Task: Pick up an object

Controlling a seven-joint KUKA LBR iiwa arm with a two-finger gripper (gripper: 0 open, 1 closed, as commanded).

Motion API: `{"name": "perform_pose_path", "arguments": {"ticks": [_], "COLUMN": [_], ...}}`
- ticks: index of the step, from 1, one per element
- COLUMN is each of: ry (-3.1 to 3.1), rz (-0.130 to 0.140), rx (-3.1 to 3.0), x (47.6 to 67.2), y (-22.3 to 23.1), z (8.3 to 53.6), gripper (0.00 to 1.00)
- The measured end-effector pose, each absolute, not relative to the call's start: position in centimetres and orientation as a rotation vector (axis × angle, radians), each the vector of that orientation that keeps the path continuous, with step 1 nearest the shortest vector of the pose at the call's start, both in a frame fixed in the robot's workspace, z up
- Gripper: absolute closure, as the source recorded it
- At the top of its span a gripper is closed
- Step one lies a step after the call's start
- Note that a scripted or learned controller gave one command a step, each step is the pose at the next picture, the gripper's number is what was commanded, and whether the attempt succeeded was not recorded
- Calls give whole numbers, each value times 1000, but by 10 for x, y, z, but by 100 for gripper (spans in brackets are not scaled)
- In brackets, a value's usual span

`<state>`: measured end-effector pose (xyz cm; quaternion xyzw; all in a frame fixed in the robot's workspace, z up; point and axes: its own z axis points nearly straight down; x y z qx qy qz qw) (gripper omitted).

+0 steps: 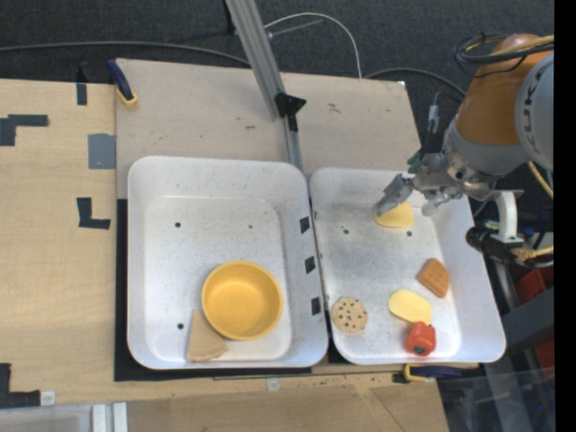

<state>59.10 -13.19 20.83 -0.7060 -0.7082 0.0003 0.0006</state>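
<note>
My gripper (411, 197) hangs over the far part of the right bin (378, 354), its two fingers spread apart and open. A small pale yellow piece (397, 217) lies on the bin floor just under the left fingertip (392, 195); it is not between the fingers. Nearer the front of the same bin lie an orange-brown ridged chunk (434, 277), a yellow oval piece (409, 306), a red pepper (420, 338) and a round chocolate-chip cookie (348, 314).
The left bin (162, 174) holds a yellow bowl (241, 300) with a tan wedge (205, 343) beside it at the front. A grey metal pole (261, 48) slants down to the divide between the bins. Cables trail behind the right bin.
</note>
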Motion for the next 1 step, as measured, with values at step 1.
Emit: {"name": "perform_pose_path", "arguments": {"ticks": [1], "ry": [-2223], "rz": [1], "rx": [-2218], "x": [591], "y": [-132], "z": [208], "gripper": [0]}}
